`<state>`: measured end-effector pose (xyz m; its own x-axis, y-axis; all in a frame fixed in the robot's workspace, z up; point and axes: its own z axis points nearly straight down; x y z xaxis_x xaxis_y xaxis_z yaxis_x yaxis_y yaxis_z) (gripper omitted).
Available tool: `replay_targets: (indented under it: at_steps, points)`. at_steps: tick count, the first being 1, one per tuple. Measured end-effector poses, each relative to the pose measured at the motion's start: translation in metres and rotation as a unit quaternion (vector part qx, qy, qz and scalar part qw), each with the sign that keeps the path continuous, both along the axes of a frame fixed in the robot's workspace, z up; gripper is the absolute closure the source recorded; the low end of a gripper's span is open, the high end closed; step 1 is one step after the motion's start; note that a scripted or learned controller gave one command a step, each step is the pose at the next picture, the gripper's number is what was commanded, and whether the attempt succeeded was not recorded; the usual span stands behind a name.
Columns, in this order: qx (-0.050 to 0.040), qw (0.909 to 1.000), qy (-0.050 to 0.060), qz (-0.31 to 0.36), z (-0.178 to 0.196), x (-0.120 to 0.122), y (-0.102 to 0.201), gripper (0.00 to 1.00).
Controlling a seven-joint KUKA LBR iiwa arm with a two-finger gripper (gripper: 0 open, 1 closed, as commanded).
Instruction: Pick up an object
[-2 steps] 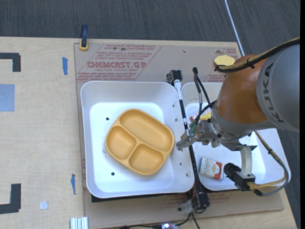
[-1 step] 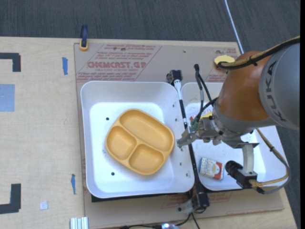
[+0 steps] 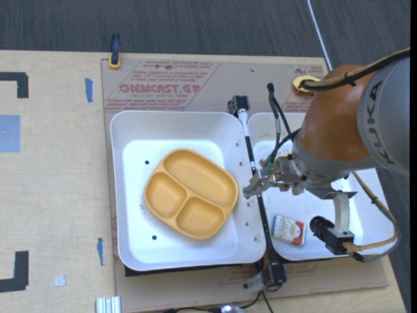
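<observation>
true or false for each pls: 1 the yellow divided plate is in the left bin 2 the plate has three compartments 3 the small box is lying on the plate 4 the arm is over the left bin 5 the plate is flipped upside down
1. True. The yellow divided plate lies in the left bin.
2. True. It has one long section and two smaller ones.
3. False. The small box lies in the right bin, apart from the plate.
4. False. The arm hangs over the right bin, near the divide between the bins.
5. False. The plate sits right way up, hollows facing the camera.
</observation>
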<state>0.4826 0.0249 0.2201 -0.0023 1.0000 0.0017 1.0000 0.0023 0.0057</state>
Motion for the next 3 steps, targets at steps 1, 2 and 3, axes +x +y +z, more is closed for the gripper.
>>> replay_targets:
  at_steps: [1,2,3]
  points:
    - [0.0,1.0,-0.002,0.001,0.01,0.001,0.001,1.0]
    - [0.0,1.0,-0.003,0.001,0.02,0.003,0.001,1.0]
    - [-0.0001,1.0,-0.005,0.002,0.03,0.004,0.001,1.0]
